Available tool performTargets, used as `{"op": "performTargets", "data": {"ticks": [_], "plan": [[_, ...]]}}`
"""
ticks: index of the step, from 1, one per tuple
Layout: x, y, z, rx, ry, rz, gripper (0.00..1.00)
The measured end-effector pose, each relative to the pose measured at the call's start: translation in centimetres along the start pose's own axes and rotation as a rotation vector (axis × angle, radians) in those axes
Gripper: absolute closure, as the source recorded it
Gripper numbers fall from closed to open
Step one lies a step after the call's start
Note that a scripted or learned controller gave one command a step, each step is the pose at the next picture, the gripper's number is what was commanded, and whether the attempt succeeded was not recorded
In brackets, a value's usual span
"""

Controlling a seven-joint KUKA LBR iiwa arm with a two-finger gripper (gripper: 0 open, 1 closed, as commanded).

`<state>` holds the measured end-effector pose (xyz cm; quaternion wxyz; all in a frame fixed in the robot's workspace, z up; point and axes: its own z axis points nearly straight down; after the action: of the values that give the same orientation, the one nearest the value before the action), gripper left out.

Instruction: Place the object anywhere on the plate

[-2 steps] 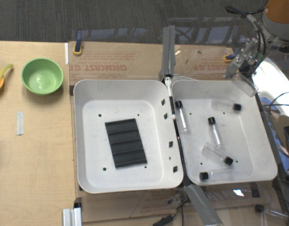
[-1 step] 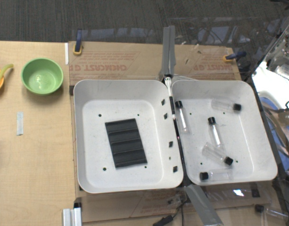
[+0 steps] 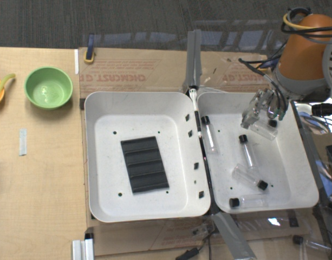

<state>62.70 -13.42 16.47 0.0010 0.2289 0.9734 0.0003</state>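
A pale wooden bench (image 3: 36, 199) under dark carpet carries flattened cardboard and two shallow white bins: the left bin (image 3: 95, 161) holds a black ribbed rectangular plate (image 3: 144, 164) lying flat at centre frame. The right bin (image 3: 301, 167) holds clear plastic tubes with black caps (image 3: 246, 151), so transparent against the white that their outlines are hard to make out and their number uncertain. At the upper right, the gripper (image 3: 261, 114) hangs over that bin's upper part with something clear at its tip, but whether it is released or clenched I cannot tell; a round green bowl (image 3: 49, 88) sits upper left.
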Motion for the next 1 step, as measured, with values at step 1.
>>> {"op": "performTargets", "data": {"ticks": [1], "plan": [[-5.34,-7.22,-7.97,0.001,-0.003,0.176,1.0]]}}
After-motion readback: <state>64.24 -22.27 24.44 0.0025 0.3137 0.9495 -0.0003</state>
